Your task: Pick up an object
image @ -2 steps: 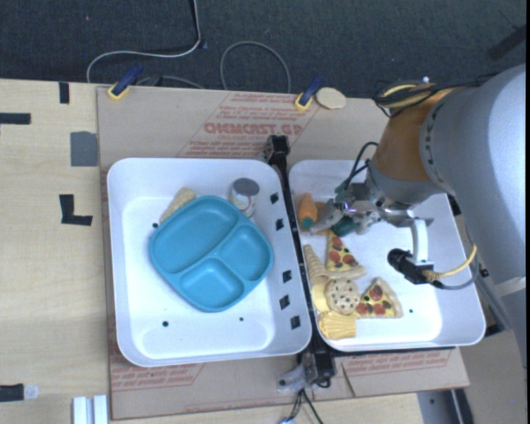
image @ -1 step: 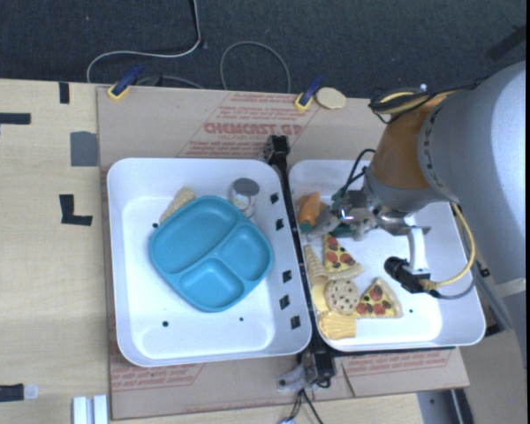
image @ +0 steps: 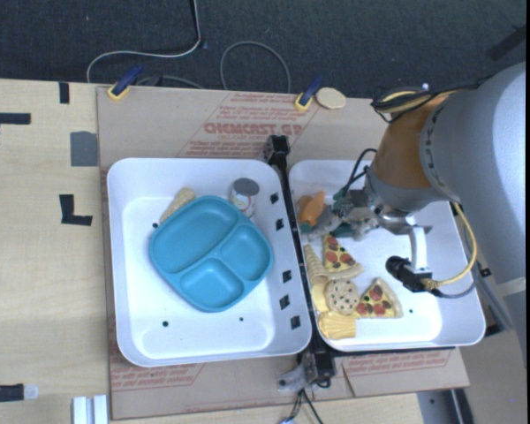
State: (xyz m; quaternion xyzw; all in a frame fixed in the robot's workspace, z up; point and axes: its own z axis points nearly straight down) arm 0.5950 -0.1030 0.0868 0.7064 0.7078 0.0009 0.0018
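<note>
The gripper [image: 346, 212] is being held low over the right bin [image: 450, 325], at about ten o'clock from that bin's middle, just beside an orange toy [image: 311, 208]; its grip cannot be told. Two pizza slices [image: 338, 256], a cookie [image: 342, 297] and a yellow piece [image: 337, 327] are being kept along the bin's seven o'clock side. A blue divided plate [image: 212, 252] is being borne by the left bin [image: 132, 325], with a grey can [image: 245, 190] at its one o'clock.

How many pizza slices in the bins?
2, both in the right bin: one pizza slice just below the gripper, another nearer the front. The arm may hide more.
</note>
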